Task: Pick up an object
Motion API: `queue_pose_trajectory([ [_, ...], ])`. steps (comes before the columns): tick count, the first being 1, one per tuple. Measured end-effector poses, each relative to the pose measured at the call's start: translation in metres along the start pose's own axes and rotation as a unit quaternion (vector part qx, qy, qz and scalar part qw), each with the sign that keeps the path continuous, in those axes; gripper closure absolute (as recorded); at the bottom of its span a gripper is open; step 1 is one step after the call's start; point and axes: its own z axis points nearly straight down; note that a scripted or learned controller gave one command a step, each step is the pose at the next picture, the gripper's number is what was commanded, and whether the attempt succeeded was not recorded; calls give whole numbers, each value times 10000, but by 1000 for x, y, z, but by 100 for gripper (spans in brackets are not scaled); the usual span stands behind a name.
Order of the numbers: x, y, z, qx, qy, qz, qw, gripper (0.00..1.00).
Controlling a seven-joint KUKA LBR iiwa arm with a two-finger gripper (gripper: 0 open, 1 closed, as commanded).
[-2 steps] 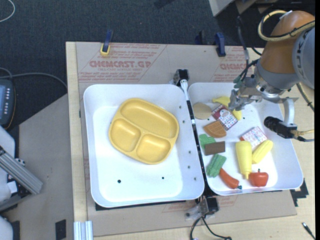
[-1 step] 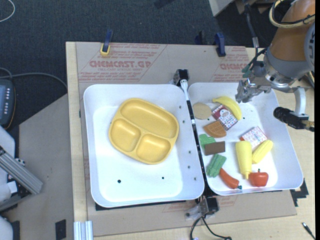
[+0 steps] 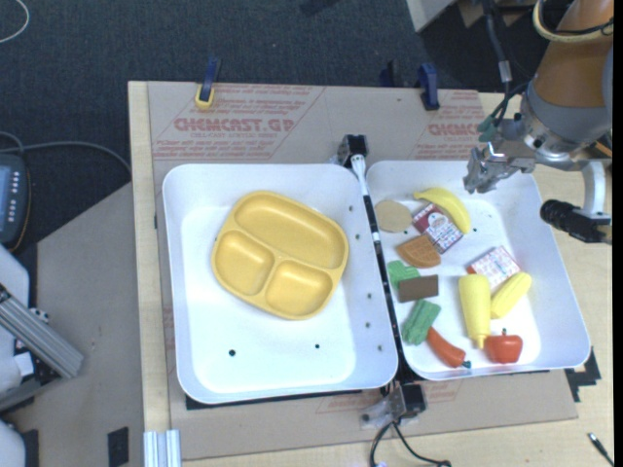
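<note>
My gripper [image 3: 479, 179] hangs over the far edge of the right bin [image 3: 560, 266], a little right of and beyond the banana [image 3: 445, 205]. Nothing shows between its fingers. The right bin holds several toy foods: the banana, a tan cookie [image 3: 392, 216], a red-and-white packet [image 3: 438, 228], a brown waffle piece [image 3: 420, 252], a brown block [image 3: 419, 287], green pieces [image 3: 420, 320], a yellow bottle [image 3: 475, 305], another yellow piece [image 3: 512, 293], a pink carton [image 3: 493, 263], a carrot-like red piece [image 3: 446, 347] and a tomato [image 3: 503, 346].
The left bin [image 3: 190, 261] holds a yellow three-compartment plate [image 3: 280, 253]. Blue clamps [image 3: 427, 86] and a yellow-blue clamp [image 3: 205, 86] sit on the cardboard's far edge. A black arm part [image 3: 574, 219] lies at the right bin's rim.
</note>
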Motion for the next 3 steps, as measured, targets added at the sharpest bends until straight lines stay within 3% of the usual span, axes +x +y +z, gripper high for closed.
queue_pose_trajectory([
  [1,52,-14,-10,31,20,-23,10000,100],
  [2,102,-34,4,47,20,-20,10000,100],
  [3,156,-35,10,43,16,-23,10000,100],
])
